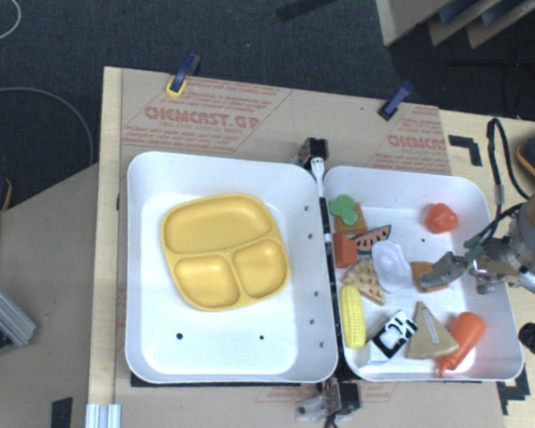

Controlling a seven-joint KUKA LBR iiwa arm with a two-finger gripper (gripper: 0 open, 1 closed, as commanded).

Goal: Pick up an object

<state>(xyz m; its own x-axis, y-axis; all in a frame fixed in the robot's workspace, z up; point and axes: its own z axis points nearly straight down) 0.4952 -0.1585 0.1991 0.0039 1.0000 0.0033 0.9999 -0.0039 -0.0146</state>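
My gripper (466, 275) hangs low over the right side of the right bin (397, 185), reaching in from the right. Its fingers (445, 270) stand open and spread, with nothing visibly between them. A small brown piece (422, 274) lies just left of the left finger. Below the gripper lie an orange carrot (462, 340) and a beige wedge (432, 336). A red tomato (441, 217) sits above it, apart from it.
The right bin also holds a clear cup (390, 265), a waffle (365, 283), corn (353, 316), a watermelon slice (367, 237), a green piece (344, 207) and a black-and-white block (391, 334). A yellow divided plate (223, 250) lies in the left bin (144, 319).
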